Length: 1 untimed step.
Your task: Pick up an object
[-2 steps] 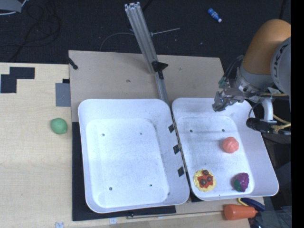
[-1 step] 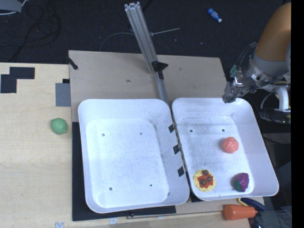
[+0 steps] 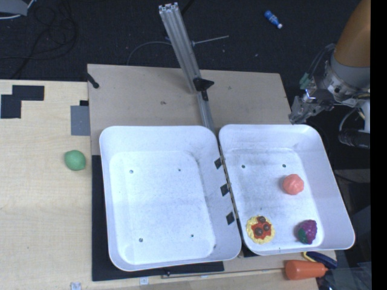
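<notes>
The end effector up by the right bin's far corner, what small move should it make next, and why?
Probably swing inward and toward the peach ball, the nearest object. The end effector hangs outside the right bin, at its far right corner, with nothing between its fingers.

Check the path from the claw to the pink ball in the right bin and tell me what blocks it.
Nothing visible blocks it. The claw hangs over the far right corner of the right bin, and only bare bin floor lies between it and the pink ball. The pizza toy and purple grapes sit nearer the front rim, beyond the ball.
</notes>
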Motion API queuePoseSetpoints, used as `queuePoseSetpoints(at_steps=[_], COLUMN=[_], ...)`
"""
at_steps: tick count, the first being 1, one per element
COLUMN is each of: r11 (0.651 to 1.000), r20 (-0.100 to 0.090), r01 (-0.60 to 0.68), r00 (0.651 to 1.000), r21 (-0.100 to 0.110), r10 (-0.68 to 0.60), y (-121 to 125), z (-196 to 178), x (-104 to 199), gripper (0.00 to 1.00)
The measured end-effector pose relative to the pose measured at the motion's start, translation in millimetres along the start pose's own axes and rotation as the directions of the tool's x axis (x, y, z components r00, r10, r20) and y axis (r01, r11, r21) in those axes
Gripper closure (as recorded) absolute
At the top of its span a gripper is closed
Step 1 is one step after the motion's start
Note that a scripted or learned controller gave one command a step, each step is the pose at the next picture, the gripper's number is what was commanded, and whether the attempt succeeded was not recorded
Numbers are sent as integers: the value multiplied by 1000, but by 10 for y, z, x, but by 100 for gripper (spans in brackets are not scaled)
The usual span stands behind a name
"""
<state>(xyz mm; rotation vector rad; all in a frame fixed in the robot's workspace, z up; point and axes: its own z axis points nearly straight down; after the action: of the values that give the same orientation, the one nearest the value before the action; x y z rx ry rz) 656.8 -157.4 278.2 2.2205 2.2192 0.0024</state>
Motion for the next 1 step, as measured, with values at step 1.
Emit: queuePoseSetpoints(at_steps=[1], r11=[1000], r20=[-1], r01=[3], r00=[1000], r21=[3], r10=[-3], y=[-89], z=[66], x=[557], gripper=[100])
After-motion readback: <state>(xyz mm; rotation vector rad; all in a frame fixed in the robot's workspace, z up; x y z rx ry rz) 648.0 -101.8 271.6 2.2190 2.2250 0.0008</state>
